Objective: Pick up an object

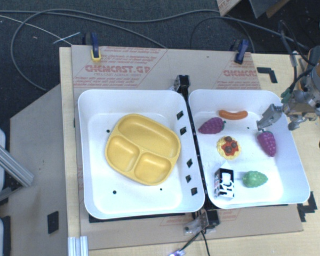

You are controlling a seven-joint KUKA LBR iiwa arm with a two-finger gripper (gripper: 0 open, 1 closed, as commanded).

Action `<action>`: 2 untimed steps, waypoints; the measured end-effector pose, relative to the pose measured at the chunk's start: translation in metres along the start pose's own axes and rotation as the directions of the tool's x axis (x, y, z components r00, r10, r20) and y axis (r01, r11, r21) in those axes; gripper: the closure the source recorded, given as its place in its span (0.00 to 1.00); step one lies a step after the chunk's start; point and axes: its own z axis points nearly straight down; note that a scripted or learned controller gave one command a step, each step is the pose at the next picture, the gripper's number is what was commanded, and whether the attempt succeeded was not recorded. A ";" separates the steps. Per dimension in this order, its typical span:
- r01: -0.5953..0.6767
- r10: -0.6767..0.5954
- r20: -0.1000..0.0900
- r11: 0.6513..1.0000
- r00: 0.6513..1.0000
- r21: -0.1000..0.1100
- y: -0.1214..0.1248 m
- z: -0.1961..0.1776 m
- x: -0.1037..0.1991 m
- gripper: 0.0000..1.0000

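Note:
The right bin (293, 167) holds several small toys. An orange sausage (233, 114) lies at the back, with a purple grape bunch (211, 125) to its left. A second purple grape bunch (266, 143) lies toward the right side. A small round pizza (229, 147) sits in the middle, a green vegetable (254, 178) at the front, and a black-and-white carton (224, 183) beside it. My gripper (280, 121) hovers over the bin's back right corner, just above and behind the second grape bunch. It is open with nothing between its fingers.
A yellow divided plate (143, 149) lies in the left bin (90, 143). A black divider (188, 137) runs between the bins. Clamps (95, 46) hold the cardboard backing at the rear, and cables trail across the dark floor.

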 end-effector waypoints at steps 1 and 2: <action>0.003 -0.003 0.002 1.000 1.000 -0.011 0.002 -0.006 0.000 0.00; 0.002 -0.002 0.001 1.000 1.000 -0.007 -0.001 0.037 -0.002 0.00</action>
